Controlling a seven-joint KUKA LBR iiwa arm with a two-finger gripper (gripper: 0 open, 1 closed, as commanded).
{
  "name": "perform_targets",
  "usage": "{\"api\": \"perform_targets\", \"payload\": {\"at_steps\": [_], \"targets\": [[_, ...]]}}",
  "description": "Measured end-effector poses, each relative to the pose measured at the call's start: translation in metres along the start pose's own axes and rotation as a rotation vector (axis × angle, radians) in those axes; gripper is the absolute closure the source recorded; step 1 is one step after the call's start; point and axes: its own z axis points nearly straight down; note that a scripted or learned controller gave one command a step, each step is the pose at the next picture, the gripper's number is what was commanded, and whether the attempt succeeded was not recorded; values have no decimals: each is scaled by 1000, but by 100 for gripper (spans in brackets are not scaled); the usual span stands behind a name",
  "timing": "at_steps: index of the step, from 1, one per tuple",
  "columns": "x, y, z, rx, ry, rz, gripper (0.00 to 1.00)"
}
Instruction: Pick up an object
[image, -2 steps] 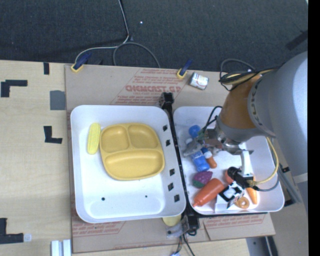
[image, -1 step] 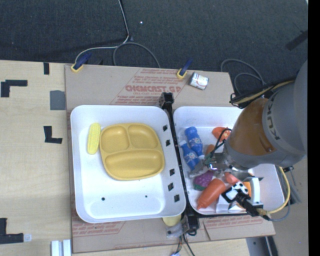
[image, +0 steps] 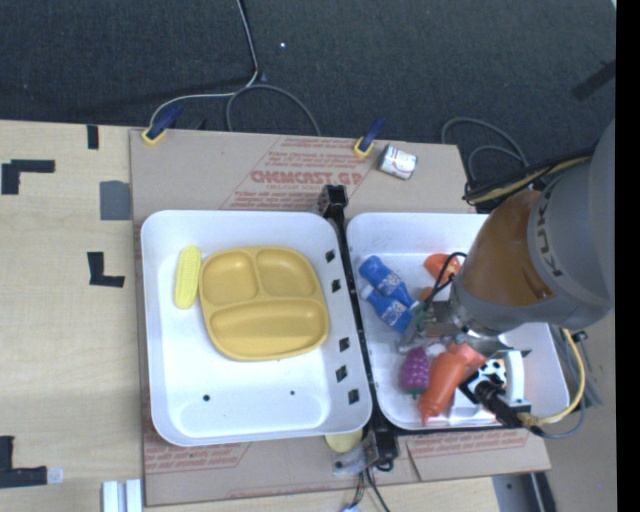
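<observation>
We looked down on a pale bench (image: 60, 300) with a cardboard sheet (image: 290, 175) on it, and two white bins side by side on the sheet. The arm (image: 540, 250) reached in from the right and hung over the right bin (image: 392, 238), hiding much of that bin's right half.

The left bin (image: 250, 400) held a yellow divided plate (image: 265, 300) near its middle. A yellow corn cob (image: 186, 276) lay just beside the plate's left rim.

The pincer (image: 425, 328) was low in the right bin, among the things there. Its own body blocked our sight, so we could not tell whether it was apart or together, nor whether it gripped anything.

A carrot (image: 445, 380) lay tilted just below the pincer, partly under the wrist. A blue piece (image: 385, 292) lay to the pincer's upper left, close against it and near the wall between the bins. Purple grapes (image: 415, 372) sat just beside the carrot's left side, below the blue piece. An orange bit (image: 438, 265) peeked out at the arm's edge, mostly covered.

Outside the bins, a small silver thing (image: 399, 161) lay on the cardboard above the right bin. A blue clip (image: 371, 134) and a yellow clip (image: 155, 132) sat on the sheet's far edge.
</observation>
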Motion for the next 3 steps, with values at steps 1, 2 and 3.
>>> {"api": "perform_targets", "payload": {"at_steps": [1,2,3], "targets": [[0,0,0,0,0,0,0],[-44,-11,10,1,6,-2,0],[-83,82,-9,-3,-1,-4,0]]}}
